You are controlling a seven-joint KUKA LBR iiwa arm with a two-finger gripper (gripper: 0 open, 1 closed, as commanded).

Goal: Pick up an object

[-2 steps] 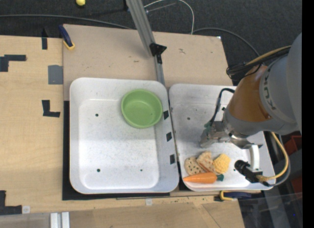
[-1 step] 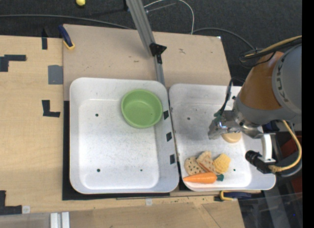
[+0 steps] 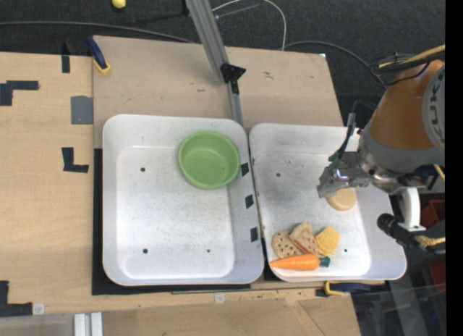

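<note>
As the arm reaches in from the right, its pincer (image 3: pixel 334 184) sits low over the right-hand bin (image 3: pixel 289 146), directly against a pale tan, rounded lump (image 3: pixel 343 199) that lies on the bin floor just below and to the right of the tool. Whether the pincer is open or closed cannot be told from this slant; its tip reads as one dark grey mass, and the lump shows beside it rather than within it, so no hold can be recorded. My judgement is that the work stands at the approach or closing step of a pick, with the tan lump as the likely target. Next comes a firm closure about that lump and then a straight lift, with a check that the piece actually rises with the tool. Nearer the front of the same bin lies a small cluster well apart from the tool: two brown waffle-like biscuits (image 3: pixel 293 241), a yellow ridged piece (image 3: pixel 328 239) and an orange carrot (image 3: pixel 296 262) against the front rim. Across the divide, the left-hand bin (image 3: pixel 137 211) carries a green bowl (image 3: pixel 209 158), upright, near its back right corner.
</note>
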